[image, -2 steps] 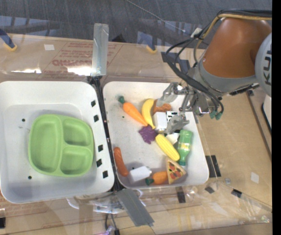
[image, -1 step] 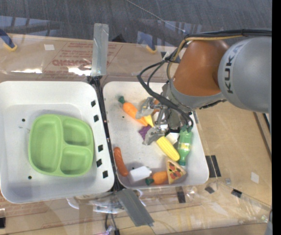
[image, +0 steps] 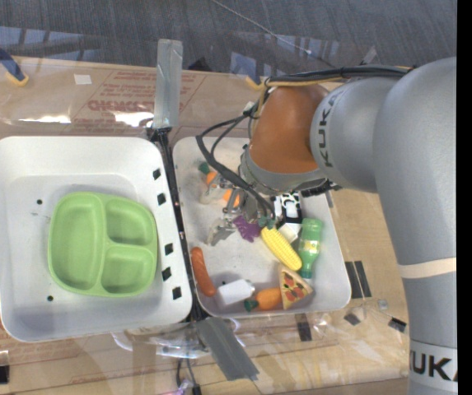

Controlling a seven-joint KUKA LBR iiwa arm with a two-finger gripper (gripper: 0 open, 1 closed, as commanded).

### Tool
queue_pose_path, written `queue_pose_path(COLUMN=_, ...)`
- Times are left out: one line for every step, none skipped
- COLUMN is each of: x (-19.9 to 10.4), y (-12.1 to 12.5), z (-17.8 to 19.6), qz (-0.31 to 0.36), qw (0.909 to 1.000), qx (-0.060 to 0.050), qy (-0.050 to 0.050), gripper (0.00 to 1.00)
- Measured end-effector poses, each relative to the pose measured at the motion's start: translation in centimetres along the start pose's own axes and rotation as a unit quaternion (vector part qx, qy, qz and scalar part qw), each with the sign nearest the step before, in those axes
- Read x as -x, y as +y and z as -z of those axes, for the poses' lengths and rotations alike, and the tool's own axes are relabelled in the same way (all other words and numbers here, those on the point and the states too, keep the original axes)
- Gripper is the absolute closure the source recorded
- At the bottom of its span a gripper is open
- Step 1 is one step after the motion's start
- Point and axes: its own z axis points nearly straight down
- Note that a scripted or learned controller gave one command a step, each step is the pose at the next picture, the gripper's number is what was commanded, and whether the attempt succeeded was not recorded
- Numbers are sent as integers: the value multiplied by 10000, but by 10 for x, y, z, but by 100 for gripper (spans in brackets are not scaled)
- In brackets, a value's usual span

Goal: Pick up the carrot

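Arm (image: 359,138) covers the right bin's (image: 334,290) far right corner and part of its floor. Gripper (image: 234,219) finger state unresolvable in clutter. Purple item (image: 248,230) beside the corn (image: 282,248) partly hidden, unidentifiable. Arm cut off by frame bottom.

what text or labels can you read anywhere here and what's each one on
"KU": white letters on the grey arm at the lower right, cut off by the frame edge.
"KU": dark letters running up the arm's wrist housing beside the orange band; the rest curves out of sight.
Red print, upside down, on the plastic sheet behind the bins: too blurred to read.
No text can be made out on the bins, the green plate or the toy food.
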Motion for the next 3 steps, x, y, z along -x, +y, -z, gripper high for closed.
queue_pose_path(x=2, y=2, z=13, qz=43, qw=10000, qx=-6, qy=-29, gripper=100)
queue_pose_path(x=-57, y=-35, z=170, qz=2810, qw=9597, qx=-33, qy=-60, gripper=100)
queue_pose_path(x=-16, y=-62, z=38, qz=2175, qw=9761, qx=11, qy=25, gripper=100)
